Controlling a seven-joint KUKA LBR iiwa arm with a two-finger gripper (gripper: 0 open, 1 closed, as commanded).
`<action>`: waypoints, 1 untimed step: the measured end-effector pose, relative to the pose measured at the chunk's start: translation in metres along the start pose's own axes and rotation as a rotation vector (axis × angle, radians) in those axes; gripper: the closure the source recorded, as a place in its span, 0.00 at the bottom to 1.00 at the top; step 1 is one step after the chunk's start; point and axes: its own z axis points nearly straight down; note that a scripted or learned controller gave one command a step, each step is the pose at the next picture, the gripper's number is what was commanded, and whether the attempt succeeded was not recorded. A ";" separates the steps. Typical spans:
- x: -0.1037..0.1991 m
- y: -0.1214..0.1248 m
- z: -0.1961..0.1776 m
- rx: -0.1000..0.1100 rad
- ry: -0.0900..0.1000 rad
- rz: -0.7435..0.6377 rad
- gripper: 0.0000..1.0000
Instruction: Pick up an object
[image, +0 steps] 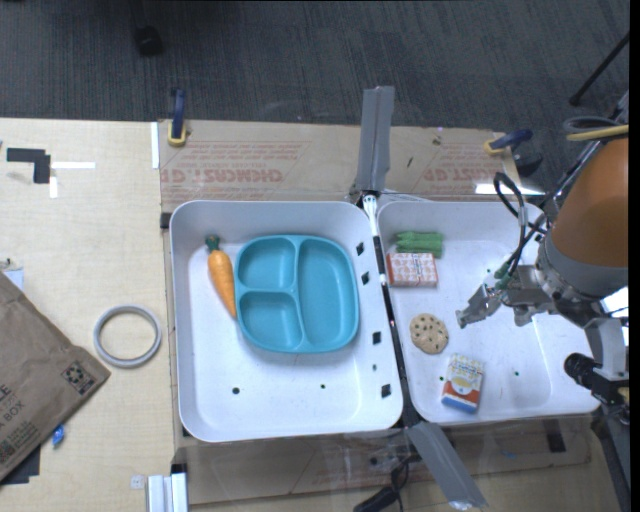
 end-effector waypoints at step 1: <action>0.011 -0.018 0.102 -0.002 0.001 0.015 0.00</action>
